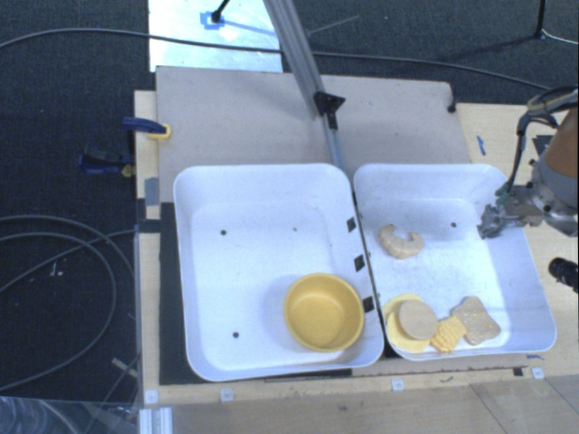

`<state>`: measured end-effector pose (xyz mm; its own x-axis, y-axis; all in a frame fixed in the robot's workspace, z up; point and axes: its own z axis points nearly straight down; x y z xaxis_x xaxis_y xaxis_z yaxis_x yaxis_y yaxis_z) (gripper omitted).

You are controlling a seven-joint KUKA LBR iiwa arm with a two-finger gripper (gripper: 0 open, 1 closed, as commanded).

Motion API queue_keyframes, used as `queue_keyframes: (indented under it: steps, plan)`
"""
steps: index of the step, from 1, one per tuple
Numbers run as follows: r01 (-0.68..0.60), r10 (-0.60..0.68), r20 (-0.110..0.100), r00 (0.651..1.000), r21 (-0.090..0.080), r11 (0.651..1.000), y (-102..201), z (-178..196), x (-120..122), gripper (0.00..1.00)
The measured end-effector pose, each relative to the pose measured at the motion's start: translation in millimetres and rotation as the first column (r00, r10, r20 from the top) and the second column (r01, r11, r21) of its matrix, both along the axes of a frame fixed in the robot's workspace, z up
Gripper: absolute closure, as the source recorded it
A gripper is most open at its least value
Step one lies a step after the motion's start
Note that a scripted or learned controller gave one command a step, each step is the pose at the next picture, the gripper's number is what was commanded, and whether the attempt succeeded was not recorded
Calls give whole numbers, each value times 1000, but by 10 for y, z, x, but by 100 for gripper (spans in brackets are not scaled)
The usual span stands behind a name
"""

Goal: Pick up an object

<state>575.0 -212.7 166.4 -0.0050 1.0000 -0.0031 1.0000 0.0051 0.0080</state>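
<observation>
Gripper (493,220) hovering at the right bin's (452,183) far right wall, nothing between its tips.

You cannot tell from this slant whether it is spread or pressed together, so check before you commit. Your nearest candidate is the pale curled pastry piece (401,241), lying alone in the middle of the right bin, well apart from the cluster at the front: a round tan disc (418,318) on a yellow plate (395,328), a waffle-like yellow piece (445,334) and a toast-shaped slice (477,320). It looks light, stiff and probably smooth toy food; pinch it across the thick middle of the curl. The yellow bowl (324,310) sits in the left bin (262,183).
</observation>
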Motion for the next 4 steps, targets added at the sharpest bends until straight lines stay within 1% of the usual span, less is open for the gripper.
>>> queue_keyframes:
  steps: [2,3,4]
  plan:
    - [-2,2,-4,1000,2,1000,33,805,39,100]
    - [-3,3,-5,1000,2,1000,483,704,226,100]
    - [-5,5,-4,1000,3,1000,1012,655,474,100]
